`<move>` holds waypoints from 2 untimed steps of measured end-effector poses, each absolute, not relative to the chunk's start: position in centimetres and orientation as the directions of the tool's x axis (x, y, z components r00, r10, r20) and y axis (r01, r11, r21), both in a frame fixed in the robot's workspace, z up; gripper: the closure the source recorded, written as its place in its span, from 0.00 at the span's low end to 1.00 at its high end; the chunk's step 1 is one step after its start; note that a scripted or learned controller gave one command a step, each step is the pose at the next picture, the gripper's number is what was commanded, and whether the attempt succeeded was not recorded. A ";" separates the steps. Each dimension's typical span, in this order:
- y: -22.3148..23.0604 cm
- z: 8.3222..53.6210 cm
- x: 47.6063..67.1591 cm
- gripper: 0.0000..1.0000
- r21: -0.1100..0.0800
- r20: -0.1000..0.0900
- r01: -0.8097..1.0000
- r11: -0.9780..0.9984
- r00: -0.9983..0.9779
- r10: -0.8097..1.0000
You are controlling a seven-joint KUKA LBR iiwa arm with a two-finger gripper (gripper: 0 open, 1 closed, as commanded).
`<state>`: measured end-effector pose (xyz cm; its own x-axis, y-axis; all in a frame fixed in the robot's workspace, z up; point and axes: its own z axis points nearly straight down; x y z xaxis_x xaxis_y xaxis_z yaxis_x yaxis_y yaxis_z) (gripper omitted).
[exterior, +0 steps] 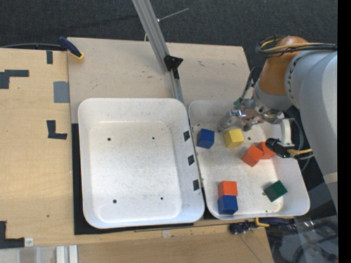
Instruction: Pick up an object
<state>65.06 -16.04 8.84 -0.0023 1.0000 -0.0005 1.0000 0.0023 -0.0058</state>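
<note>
- Bench (33, 163): pale wood panel, with grey and dark tape marks along the left side.
- Board (120, 64) behind the bins: lighter, scuffed, with small dark specks.
- Floor (82, 10) at top: dark grey carpet.
- Black mat (77, 201) visible under the left bin's left and lower edges.
- Metal rail (151, 23) slanting down from the top, ending in a black bracket (173, 63) near the junction of the two bins.
- Blue and yellow clamp (71, 47) on the board's upper left corner.
- Left bin (90, 114): white, shallow, speckled, with four small dark dots on its floor.
- Right bin (293, 201): white, touching the left bin along its edge, black clips at the junction.
- Arm (312, 86) entering from the right; orange band (274, 70) above the wrist.
- Gripper (241, 116) low over the right bin's upper part, just above the yellow block (233, 138).
- Jaw state: cannot tell; nothing seen between the fingers.
- Yellow block resting on the bin floor, apart from the gripper.
- Blue block (205, 138) left of the yellow one, near the bin's left wall.
- Orange block (253, 155) right of and below the yellow one, touching a second orange piece (267, 149).
- Orange-on-blue pair (227, 197) at the front edge, touching.
- Green block (275, 190) near the front right corner.
</note>
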 end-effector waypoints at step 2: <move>-15.0 15.6 65.7 1.00 0.005 0.000 1.000 0.002 -0.002 1.000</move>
